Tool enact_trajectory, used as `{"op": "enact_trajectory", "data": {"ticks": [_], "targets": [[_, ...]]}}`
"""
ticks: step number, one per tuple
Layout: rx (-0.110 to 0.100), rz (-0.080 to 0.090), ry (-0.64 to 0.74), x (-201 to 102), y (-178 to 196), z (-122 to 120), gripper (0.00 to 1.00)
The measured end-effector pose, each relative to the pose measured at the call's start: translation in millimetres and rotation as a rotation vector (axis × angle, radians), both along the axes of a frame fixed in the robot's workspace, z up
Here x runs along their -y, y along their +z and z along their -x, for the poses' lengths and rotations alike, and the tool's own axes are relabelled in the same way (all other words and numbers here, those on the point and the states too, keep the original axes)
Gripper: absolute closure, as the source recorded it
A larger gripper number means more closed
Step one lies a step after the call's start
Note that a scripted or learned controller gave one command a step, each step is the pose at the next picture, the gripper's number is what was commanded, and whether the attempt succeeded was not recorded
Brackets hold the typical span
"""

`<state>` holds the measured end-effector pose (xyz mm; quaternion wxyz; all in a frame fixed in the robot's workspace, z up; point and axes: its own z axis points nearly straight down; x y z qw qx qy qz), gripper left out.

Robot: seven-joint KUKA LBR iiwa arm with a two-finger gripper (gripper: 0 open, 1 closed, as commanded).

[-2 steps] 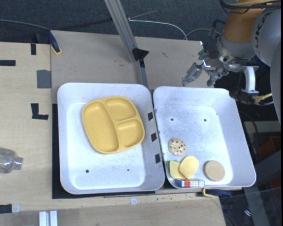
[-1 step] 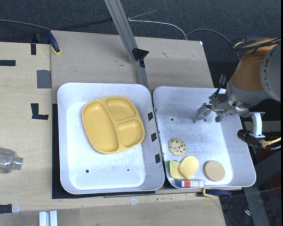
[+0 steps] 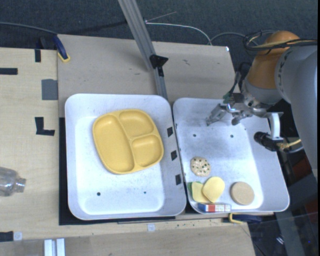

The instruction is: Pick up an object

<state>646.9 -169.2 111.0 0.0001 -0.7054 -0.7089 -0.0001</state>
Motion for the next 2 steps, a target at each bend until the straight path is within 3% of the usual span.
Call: {"op": "enact_trajectory", "data": {"ticks": [1, 2], "targets": [[-0.002, -0.001, -0.001, -0.1, 11.2, 1.3, 1.00], [-0.001, -0.001, -0.001, 0.0, 11.1, 1.2, 0.00]]}}
